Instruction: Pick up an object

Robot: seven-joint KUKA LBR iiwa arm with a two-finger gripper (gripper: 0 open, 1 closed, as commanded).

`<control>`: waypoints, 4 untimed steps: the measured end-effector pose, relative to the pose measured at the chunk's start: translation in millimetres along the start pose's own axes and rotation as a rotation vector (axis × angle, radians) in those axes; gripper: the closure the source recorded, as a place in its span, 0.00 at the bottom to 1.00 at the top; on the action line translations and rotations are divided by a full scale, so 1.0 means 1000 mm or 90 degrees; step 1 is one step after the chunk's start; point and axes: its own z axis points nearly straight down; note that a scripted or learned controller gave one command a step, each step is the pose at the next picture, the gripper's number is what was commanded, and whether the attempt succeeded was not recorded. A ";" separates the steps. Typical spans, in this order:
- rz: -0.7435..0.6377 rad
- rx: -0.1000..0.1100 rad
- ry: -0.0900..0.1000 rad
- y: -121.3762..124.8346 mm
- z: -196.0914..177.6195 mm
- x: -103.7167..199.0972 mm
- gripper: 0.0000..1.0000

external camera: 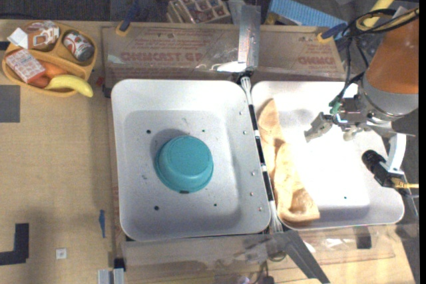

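The hand (331, 130) hung over the right bin (333, 186), toward that bin's 12 o'clock half and a little right of its middle. Its 2 fingers (317, 129) were spread apart, with nothing between them. The grey arm with its orange band came in from 3 o'clock.

2 things lay in the bins for picking. A tan, bread-coloured object (286, 173) stretched along the right bin's 9 o'clock wall, running from near its 11 o'clock corner down to its 7 o'clock corner; what it was could not be told. It lay at 8 o'clock from the hand, apart from it. A teal bowl (185, 163) sat mouth-down in the left bin (226, 113), a little toward 7 o'clock from that bin's middle, well apart from the hand.

On the tan surface (53, 176), at 10 o'clock from the left bin, a banana (70, 83) lay on the near edge of a yellow tray (10, 66).
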 end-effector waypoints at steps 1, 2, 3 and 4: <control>-0.024 -0.001 0.000 -0.021 0.086 0.031 0.00; -0.022 -0.002 -0.001 -0.020 0.076 0.030 1.00; -0.022 -0.002 -0.001 -0.020 0.076 0.030 0.00; 0.026 -0.007 -0.001 0.040 0.100 0.030 0.00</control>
